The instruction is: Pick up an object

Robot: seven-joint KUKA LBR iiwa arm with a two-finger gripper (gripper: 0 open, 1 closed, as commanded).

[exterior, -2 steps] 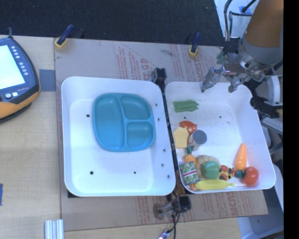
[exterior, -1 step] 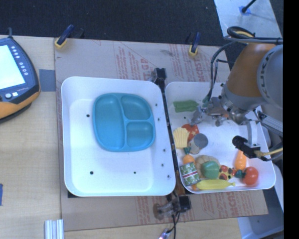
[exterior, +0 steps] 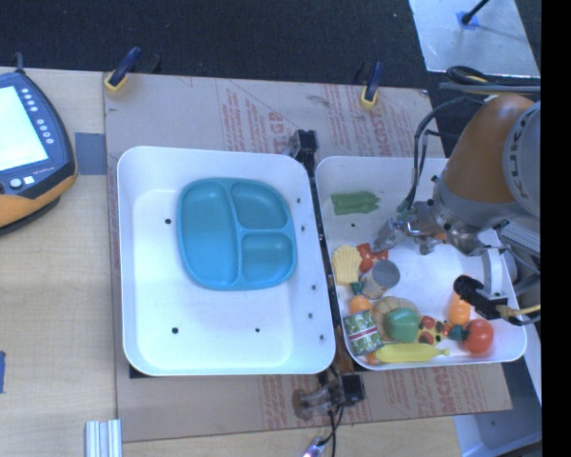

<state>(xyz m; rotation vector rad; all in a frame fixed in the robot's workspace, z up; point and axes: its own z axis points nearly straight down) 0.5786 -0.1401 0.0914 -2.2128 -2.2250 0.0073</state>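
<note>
Toy food heaped at lower right: banana (exterior: 408,352), tomato (exterior: 478,336). Gripper (exterior: 397,231) low over right bin (exterior: 381,171), probably seeking pick; finger state cannot tell. Blue divided plate (exterior: 236,232) apart, left bin (exterior: 143,255).

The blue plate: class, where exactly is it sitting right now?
The blue plate lies in the left bin, toward its far side, apart from the toy food heaped in the right bin.

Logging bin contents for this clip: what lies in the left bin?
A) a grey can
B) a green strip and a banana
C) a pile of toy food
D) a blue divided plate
D: the blue divided plate lies alone in the left bin, while the toy food sits in the right bin.
</note>
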